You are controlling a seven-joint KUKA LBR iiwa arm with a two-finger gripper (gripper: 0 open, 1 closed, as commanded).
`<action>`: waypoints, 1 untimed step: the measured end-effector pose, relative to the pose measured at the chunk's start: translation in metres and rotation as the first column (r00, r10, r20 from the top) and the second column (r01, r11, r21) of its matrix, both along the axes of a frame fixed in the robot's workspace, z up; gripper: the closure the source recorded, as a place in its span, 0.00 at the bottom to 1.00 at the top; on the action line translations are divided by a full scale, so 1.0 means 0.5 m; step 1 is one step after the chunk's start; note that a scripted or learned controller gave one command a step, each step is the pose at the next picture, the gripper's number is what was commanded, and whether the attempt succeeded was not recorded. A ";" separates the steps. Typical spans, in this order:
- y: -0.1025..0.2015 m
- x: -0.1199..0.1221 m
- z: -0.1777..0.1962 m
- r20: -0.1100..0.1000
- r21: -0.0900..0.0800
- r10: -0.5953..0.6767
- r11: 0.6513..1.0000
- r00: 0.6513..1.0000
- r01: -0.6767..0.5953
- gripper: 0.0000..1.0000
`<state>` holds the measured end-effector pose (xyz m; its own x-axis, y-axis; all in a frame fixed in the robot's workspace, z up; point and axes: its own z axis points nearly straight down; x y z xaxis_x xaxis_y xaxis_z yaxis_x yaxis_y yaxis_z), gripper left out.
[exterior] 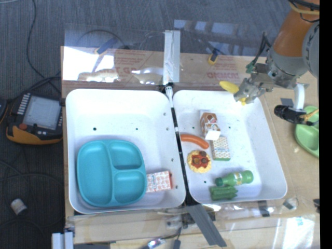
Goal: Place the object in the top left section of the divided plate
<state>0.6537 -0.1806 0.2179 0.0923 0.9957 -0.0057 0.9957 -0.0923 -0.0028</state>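
the turquoise plastic divided plate (110,171) sits in the near left corner of the left white bin (120,108), its long single section on its left and two smaller sections on its right, all three bare, so the placing is judged not yet done. the grey two-finger gripper (248,94) hangs far to the plate's upper right, over the back right rim of the right white bin (270,154), and a yellow banana-shaped toy (229,86) lies against it on the side toward the plate; whether the toy is pinched or merely beside the gripper i cannot tell, nor how wide the pincer stands. if the banana is the task's object, it is well apart from the plate, a whole bin away. just beside the plate's right edge rests a small red and white carton (158,181), its print too small to read. further right of the plate, in the other bin, lie an orange sausage toy (194,139), a round pizza-like toy (199,161), two small printed boxes (213,134), a green bottle (235,178) and a dark green vegetable toy (223,192), loosely scattered as pick stock. red lettering on the brown cardboard (207,69) behind the bins is illegible.
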 end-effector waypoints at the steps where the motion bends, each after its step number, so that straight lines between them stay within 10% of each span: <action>1: -0.032 0.027 -0.126 -0.002 0.001 0.015 1.000 1.000 -0.015 1.00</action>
<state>0.6673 -0.1965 0.1548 0.0774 0.9970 -0.0047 0.9970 -0.0774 -0.0053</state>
